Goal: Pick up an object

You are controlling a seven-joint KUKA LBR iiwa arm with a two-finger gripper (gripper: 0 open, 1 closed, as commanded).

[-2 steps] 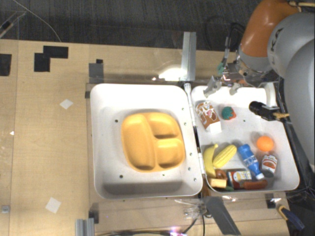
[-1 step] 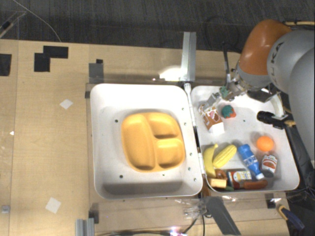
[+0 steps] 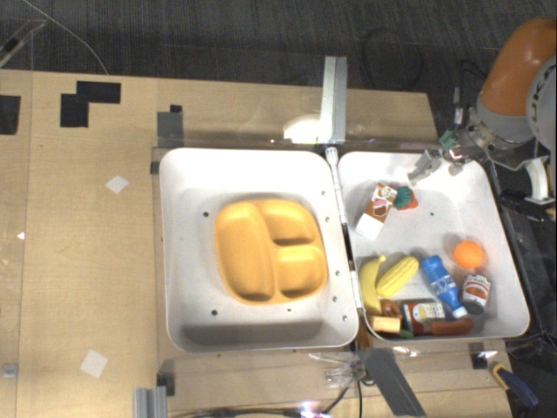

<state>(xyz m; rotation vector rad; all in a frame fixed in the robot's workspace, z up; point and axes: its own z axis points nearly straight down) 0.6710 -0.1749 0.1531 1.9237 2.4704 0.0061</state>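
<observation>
Toys crowd the near end of the right bin [image 3: 503, 233] — banana [image 3: 372, 279], blue bottle [image 3: 439, 286], orange ball [image 3: 469, 254] — while the gripper [image 3: 426, 165], its spread unreadable, hovers over the far rim, likely positioning to reach in

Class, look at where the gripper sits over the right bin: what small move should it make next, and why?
Probably move inward and down toward the small carton. The gripper hangs at the right bin's top edge with nothing between its fingers, and that carton lies nearest, apart from the crowded pile near the bottom.

Toy foods [image 3: 418, 290], perhaps groceries, clustered in right bin [image 3: 505, 233]
</observation>
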